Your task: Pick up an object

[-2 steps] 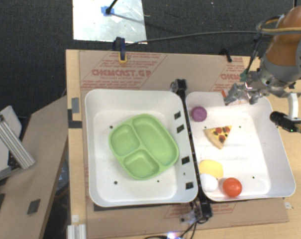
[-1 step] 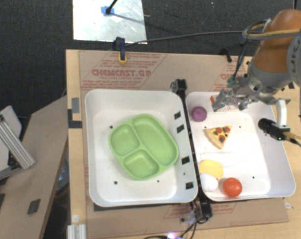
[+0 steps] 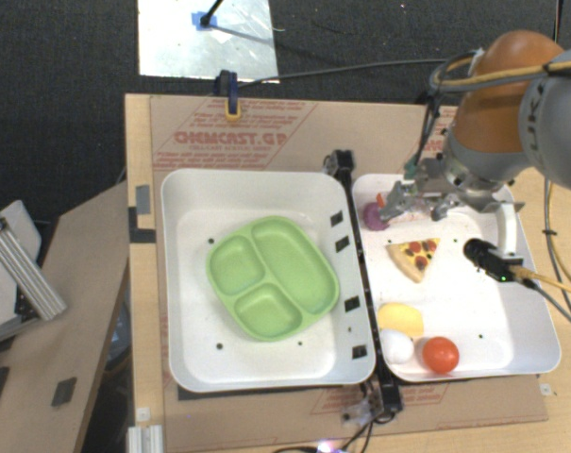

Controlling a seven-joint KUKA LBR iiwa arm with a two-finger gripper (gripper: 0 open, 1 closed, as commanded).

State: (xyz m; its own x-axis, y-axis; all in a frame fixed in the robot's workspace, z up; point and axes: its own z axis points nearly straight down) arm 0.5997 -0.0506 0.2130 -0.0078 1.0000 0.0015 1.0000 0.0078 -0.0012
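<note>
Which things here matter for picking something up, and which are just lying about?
For the job:
gripper, low over the right bin
purple piece beside it
pizza slice
yellow piece
white egg
red tomato

Lying about:
green divided tray in the left bin
blue and yellow clamp

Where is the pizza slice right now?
The pizza slice lies in the right bin, just below the claw, with the purple object to its upper left.
</note>
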